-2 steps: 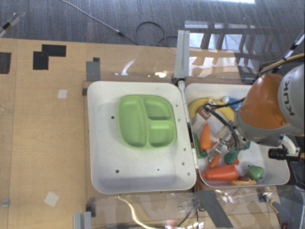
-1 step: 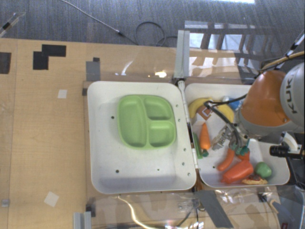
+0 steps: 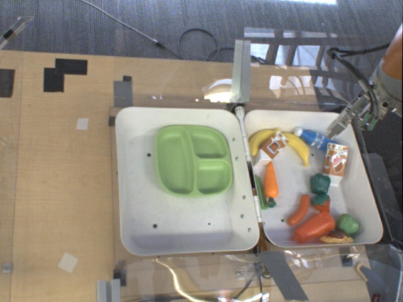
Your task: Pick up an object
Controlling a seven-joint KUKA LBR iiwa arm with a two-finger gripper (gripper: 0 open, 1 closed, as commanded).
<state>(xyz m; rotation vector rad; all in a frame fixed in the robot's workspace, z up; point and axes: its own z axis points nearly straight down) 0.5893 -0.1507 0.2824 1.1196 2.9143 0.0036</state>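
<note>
Nearest, a red plastic pepper lay packed among toys; the tool, its grip impossible to judge, should have descended squarely over the blue bottle.

Bright, even light w/ top window glare; soft shadows; slightly blurry pic.

Wooden bench, pale, with black square marks near its far left corner. Two white bins directly on it, touching: left bin mid-bench, right bin toward the right edge.
</note>
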